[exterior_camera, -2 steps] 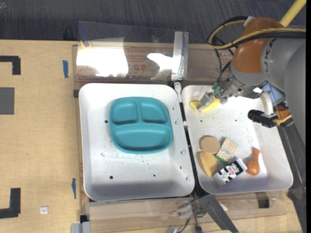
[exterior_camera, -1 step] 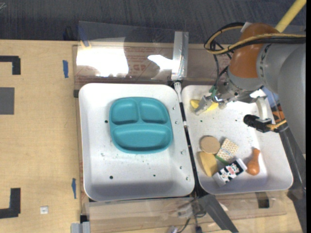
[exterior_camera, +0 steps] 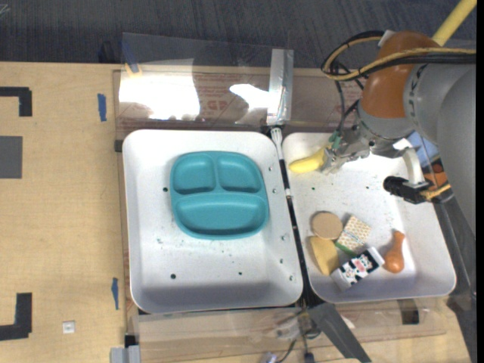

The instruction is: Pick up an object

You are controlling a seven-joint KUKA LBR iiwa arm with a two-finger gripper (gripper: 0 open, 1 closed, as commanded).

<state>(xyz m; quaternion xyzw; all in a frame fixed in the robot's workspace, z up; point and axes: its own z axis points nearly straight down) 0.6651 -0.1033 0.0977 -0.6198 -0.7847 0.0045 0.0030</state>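
hovering in the right bin [exterior_camera: 439, 278], the hand [exterior_camera: 336, 156] sits at the right-hand tip of a yellow banana-shaped piece [exterior_camera: 304, 163], the likeliest thing to pick. taking the teal divided plate [exterior_camera: 219, 193] in the left bin [exterior_camera: 144, 263] as the marker, the yellow piece lies to the plate's right, about level with the plate's upper compartments, and the hand is farther right again. the piece runs from the hand toward the plate: its long axis is close to horizontal, the plate-side end a shade lower, and the hand meets it end-on rather than across its middle. the hand and the piece look to be touching or just short of it, but whether the hand is wide, narrow or closed on the tip cannot be told, so i would not call it held. i judge a firm hold wants the hand shifted toward the plate, over the piece's middle, closing across the long axis. lower right of the plate lie a round tan disc [exterior_camera: 327, 224], a yellow wedge [exterior_camera: 325, 257], a patterned packet [exterior_camera: 353, 234], a black and white box [exterior_camera: 358, 267] and an orange piece [exterior_camera: 395, 252], well apart from the hand. the box and packet carry print too small to read; no brand is legible.
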